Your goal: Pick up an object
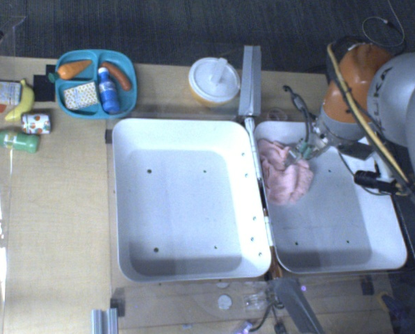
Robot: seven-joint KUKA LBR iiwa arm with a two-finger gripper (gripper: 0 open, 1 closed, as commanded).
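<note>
Across the pale wood worktop (54, 207): two shallow white bins side by side, taking up the middle and right. Dark carpet (158, 12) lies beyond the worktop's far edge. Streaks of glare show near its left edge.

The left bin (186, 200) is the larger, with a bare white floor and a few small dark dots. In the right bin (332, 221) a pink cloth (287, 176) is bunched in a heap against the left wall, toward that bin's far-left corner. The rest of that floor is bare, so open room lies on the cloth's near and right sides. The two rims run close together along one seam. A grey metal bar (249, 82) stands at the seam's far end.

Far-left corner of the worktop, well apart from the bins: a teal divided plate (128, 72) with toy food and a small blue bottle (108, 92). Left of it are a yellow banana (21, 103), a small can (35, 123) on its side and a green bottle (12, 140) lying flat. A white lidded cup (214, 81) sits by the far edge, just beyond the left bin's far-right corner.

From the right edge comes the grey arm (405, 96). Its orange band (356, 75) is over the right bin's far rim, and the wrist slants down and leftward. Its gripper (306, 149) is low at the cloth's far-right edge, touching or just beside it. Cannot tell whether it is spread wide or closed narrow, nor whether any cloth is caught in it.
</note>
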